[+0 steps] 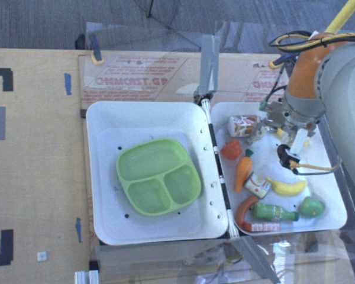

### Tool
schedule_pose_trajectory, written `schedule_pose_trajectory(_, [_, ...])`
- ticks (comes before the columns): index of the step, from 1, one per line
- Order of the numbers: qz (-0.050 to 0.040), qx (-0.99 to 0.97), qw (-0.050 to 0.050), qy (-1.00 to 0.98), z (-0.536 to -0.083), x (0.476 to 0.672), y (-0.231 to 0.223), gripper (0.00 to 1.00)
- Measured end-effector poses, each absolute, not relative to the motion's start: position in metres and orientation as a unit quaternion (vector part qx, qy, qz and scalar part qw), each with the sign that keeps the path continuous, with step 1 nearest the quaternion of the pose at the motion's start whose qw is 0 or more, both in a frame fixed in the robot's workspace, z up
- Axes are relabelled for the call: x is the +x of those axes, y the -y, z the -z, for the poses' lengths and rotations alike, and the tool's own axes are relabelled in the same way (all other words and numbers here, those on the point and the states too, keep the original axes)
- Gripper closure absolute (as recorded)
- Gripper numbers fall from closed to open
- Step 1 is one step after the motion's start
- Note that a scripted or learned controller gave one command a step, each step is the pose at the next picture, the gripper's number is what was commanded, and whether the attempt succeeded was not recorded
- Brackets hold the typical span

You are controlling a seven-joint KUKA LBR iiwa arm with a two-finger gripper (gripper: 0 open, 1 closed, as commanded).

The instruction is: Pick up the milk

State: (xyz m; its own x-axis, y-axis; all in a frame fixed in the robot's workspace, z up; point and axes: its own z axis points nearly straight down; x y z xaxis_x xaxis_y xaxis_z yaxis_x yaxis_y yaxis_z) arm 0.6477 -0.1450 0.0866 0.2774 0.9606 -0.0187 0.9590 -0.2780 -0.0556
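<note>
A: Camera view looks down on two white bins side by side. What sits where?

B: A green divided plate (158,176) lies alone in the left bin (100,158). The right bin (331,218) holds the food: a small carton (244,125) near its top left corner, a tomato (231,149) just below it, a carrot (243,170), another small carton (258,186), a banana (287,187), a green bottle (274,212), a green pear-like fruit (311,206) and a red sausage-like piece (245,209) by the front rim.

A: Which one is the milk?

B: I take it to be the carton near the top left corner, lying on its side on the bin floor. The print is too small to be sure, and the other carton by the banana could be it instead.

A: And the gripper?

B: The gripper (265,125) comes in from the right and hangs just beside that top carton, at its right end. I judge it is lining up on that carton.

A: Are the fingers around it?

B: I cannot tell whether they are open or closed; the wrist and cables hide them. Nothing shows the carton between them.

A: Any risk?

B: Probably the tomato, which sits close below the carton and could be nudged.
</note>
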Motion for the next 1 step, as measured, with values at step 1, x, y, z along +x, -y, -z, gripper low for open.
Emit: schedule_pose_trajectory(1, [-0.0362, -0.862, 0.021, 0.504, -0.0853, 0.6467, 0.1315, 0.0])
